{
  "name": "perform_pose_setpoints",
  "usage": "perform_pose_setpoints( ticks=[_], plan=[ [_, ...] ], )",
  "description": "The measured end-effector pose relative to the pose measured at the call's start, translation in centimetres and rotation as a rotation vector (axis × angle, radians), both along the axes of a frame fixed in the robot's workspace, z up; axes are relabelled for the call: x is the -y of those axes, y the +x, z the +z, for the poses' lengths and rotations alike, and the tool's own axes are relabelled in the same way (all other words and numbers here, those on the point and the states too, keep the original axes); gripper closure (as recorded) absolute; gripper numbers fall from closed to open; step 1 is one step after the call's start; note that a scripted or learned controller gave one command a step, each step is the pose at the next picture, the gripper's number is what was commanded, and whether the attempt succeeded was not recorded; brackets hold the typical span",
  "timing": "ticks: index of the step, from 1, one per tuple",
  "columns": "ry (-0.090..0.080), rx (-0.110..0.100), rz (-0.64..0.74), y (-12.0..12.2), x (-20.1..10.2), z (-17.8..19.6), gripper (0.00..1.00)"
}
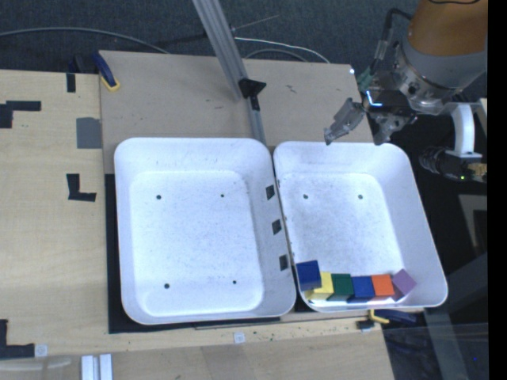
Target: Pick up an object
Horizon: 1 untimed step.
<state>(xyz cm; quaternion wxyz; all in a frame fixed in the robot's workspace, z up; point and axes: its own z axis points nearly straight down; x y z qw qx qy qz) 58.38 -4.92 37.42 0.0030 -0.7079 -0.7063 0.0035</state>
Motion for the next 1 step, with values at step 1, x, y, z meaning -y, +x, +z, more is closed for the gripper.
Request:
perform_pose_setpoints(
  ticks=[1],
  plan=[
    [-0.002, 0.019, 0.005, 7.87, 1.35, 7.13, 0.0]
  ],
)
